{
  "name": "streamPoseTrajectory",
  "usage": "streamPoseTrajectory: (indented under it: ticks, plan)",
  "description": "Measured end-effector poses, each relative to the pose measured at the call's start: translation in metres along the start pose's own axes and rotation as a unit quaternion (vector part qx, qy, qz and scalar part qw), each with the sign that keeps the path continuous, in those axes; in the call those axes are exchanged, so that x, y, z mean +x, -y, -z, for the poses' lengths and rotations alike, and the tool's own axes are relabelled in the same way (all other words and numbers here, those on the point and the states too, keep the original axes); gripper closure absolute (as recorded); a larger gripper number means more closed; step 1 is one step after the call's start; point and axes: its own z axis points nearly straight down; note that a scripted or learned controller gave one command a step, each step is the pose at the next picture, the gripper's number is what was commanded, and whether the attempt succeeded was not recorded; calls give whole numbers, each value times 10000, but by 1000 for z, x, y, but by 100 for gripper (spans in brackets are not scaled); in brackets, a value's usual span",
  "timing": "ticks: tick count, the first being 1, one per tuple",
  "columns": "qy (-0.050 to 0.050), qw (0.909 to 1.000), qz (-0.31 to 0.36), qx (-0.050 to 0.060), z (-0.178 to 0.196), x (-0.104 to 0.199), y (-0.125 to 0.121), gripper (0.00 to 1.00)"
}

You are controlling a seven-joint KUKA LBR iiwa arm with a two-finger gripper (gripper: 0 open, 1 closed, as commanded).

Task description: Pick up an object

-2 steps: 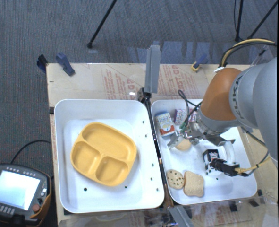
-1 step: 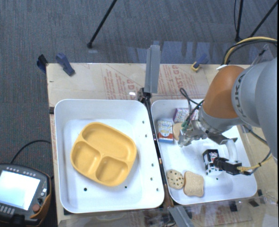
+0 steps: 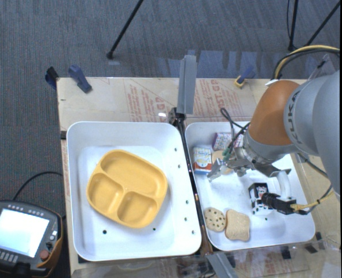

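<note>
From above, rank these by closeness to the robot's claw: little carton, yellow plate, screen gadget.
1. The little carton, in the right-hand bin, beside the gripper.
2. The yellow plate, in the left-hand bin.
3. The screen gadget, off the bench, lower left.

Two shallow white bins sit side by side on a brown board surface (image 3: 118,100), the left bin (image 3: 87,138) just beside the right bin (image 3: 292,225); a grey post (image 3: 187,86) rises behind their shared edge; a blue clamp (image 3: 79,78) grips the surface's far-left corner; a teach pendant (image 3: 20,236) with a lit screen lies on the grey carpet (image 3: 43,28); a black tripod leg (image 3: 127,22) slants across the carpet.
</note>
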Motion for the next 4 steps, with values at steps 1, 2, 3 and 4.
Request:
streamPoseTrajectory:
  ticks: [1,2,3,4]
  plan:
    - [13,9988,483,-23,-9,4,-63,0]
    - [14,9988,492,-26,2,3,-63,100]
    - [15,9988,494,-22,2,4,-63,0]
    - [15,9983,589,-11,-11,1,44,0]
